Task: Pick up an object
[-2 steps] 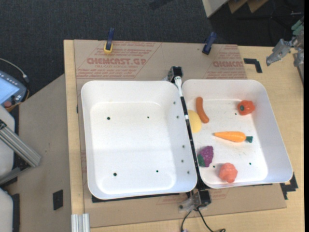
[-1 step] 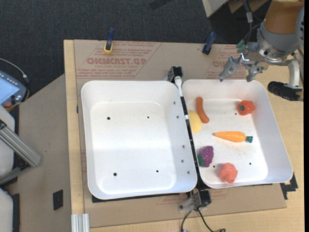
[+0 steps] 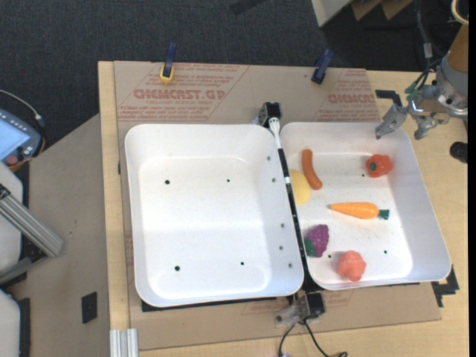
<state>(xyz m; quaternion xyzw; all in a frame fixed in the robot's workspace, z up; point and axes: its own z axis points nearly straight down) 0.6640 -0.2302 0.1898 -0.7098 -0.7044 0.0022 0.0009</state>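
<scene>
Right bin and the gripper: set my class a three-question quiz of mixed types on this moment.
1. True or false: the gripper holds the tomato.
2. Which toy lies nearest the right bin's front edge? A carrot B pink strawberry C sausage
3. Fill in: the purple grapes lie beside the ____ between the bins.

Key: 1 false, its open fingers are apart from the tomato; 2 B; 3 divider.

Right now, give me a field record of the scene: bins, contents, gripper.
left bin: white, shallow
right bin: white, holds six toy foods
items: sausage; tomato; carrot; yellow piece against the left wall; purple grapes; pink lumpy piece
gripper: open, at the right bin's far right corner, holding nothing
nearest item to gripper: tomato
</scene>
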